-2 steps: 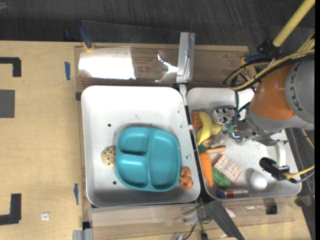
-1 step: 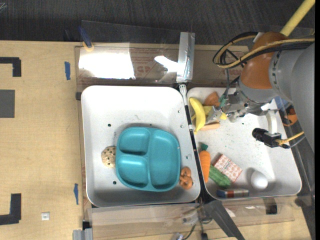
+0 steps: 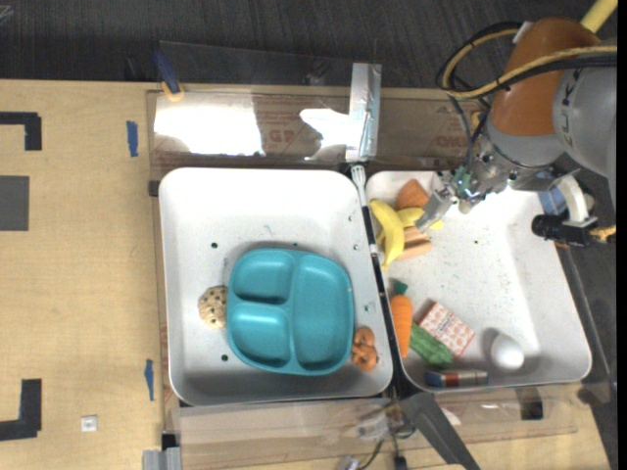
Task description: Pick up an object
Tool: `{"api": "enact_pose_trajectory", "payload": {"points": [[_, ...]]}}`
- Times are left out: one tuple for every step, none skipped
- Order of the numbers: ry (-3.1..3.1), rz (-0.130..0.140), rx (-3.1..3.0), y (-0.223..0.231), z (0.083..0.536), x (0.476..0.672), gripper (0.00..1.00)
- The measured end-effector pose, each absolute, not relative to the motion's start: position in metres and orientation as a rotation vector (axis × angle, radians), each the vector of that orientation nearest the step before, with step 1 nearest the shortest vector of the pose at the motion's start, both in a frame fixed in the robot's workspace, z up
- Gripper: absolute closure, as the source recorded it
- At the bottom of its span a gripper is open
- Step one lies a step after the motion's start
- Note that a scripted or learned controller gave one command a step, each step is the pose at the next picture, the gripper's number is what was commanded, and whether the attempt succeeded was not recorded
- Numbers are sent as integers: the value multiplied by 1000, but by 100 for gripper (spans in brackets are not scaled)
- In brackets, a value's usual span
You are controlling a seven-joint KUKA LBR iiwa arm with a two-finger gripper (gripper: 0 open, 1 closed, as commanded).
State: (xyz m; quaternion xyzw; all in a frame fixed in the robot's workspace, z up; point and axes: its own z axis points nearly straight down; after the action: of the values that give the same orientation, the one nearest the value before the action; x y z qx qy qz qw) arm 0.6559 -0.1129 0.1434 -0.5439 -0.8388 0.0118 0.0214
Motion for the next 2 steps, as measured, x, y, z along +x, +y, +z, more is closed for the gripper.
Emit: {"api": "enact_pose_trajectory", "payload": {"points": [[-2696,-3,-1633,-143,269,596,0],[-2781,0,-1456,-142,138,599,0]]}}
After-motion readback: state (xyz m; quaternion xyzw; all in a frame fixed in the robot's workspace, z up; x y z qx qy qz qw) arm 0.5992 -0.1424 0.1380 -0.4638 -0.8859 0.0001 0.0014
